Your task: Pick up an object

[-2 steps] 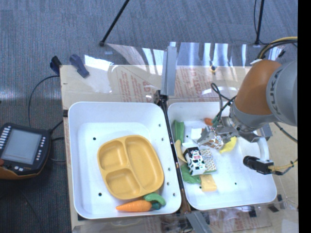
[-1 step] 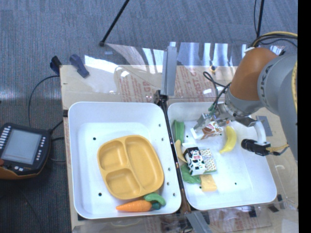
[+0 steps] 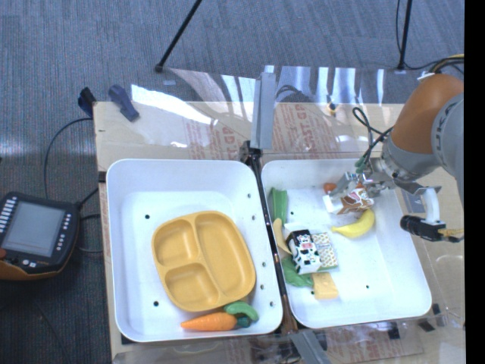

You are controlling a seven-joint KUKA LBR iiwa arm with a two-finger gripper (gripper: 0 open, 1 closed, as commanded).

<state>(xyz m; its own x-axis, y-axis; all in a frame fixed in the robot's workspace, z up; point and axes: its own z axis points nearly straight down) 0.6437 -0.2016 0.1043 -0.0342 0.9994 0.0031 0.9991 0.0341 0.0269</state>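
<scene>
Banana (image 3: 356, 225) beneath gripper (image 3: 356, 196), mid-bin.

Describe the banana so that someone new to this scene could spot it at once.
Look in the right-hand white bin, in its upper right part, just below the gripper. The banana lies there: a small curved yellow fruit, the only crescent shape, unlike the flat yellow slice lower down.

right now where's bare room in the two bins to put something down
Right bin: bare floor along its near-right side, right of the cheese slice, below the banana. Left bin: a bare strip left of the yellow tray, above the carrot. Crowded: the right bin's left side, and around the gripper.
</scene>
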